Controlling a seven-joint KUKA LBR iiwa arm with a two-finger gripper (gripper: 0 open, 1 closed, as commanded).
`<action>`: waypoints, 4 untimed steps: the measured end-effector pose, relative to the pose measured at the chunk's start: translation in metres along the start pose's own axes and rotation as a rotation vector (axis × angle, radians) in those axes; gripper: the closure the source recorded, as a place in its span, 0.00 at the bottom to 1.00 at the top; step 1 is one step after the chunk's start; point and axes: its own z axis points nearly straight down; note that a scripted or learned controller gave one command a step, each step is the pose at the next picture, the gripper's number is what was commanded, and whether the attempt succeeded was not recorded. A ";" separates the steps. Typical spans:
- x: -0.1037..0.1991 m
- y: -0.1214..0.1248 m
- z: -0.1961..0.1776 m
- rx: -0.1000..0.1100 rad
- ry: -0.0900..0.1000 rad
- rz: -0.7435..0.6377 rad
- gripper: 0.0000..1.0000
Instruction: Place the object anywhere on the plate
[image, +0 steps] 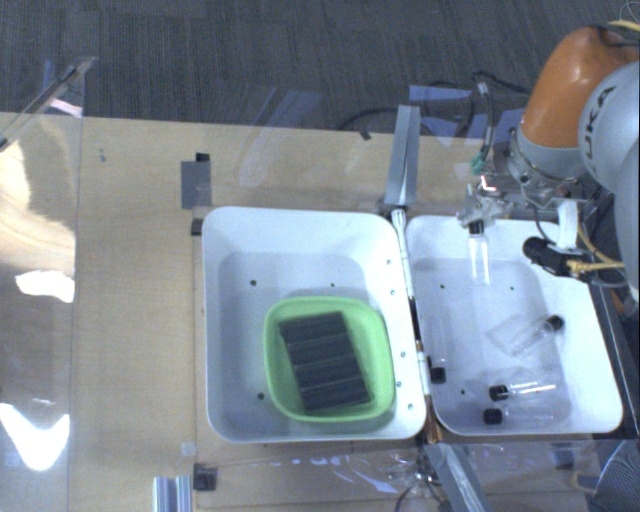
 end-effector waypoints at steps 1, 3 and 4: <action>0.067 -0.074 0.002 0.004 0.003 -0.101 1.00; 0.161 -0.152 0.003 0.004 0.004 -0.432 1.00; 0.161 -0.152 0.003 0.004 0.004 -0.431 0.00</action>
